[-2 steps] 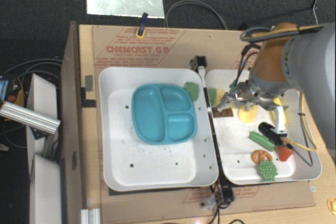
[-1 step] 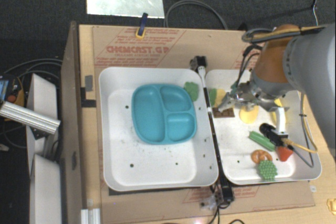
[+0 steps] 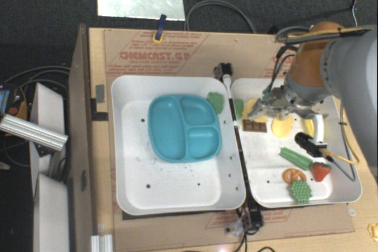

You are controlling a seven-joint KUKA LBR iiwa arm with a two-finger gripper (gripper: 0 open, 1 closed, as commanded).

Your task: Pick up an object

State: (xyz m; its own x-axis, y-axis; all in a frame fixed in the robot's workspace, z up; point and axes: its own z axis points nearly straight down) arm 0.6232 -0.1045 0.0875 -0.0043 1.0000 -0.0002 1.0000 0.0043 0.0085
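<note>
In the camera view, my jaws hang over the upper left part of the right bin (image 3: 267, 183), centre-right of the frame; my own wrist hides them, so I cannot tell whether they are open or closed, and I see nothing between them. The likeliest things to pick lie just beside them: a yellow piece (image 3: 253, 107) to the left; a brown block (image 3: 255, 125) just below that; a yellow lump (image 3: 282, 126) to the lower right.

These three sit crowded, so I judge that closing here could catch two at once, or nudge one aside and close on air; the flat brown block looks hard to get under; the wall between the bins is near, and a descent too far left could strike it.

Counting:
- two bins, the left bin (image 3: 136, 180) bearing one blue plate (image 3: 183, 127);
- three yellow things, with a third yellow piece (image 3: 309, 126) further right;
- four green things: a green tuft (image 3: 216, 101) at the plate's upper right corner; a green slip (image 3: 238, 108) by the dividing wall; a green stick (image 3: 295, 157); a bumpy green lump (image 3: 300, 191);
- one brown block;
- one orange ring (image 3: 293, 174);
- one red piece (image 3: 321, 172).
</note>
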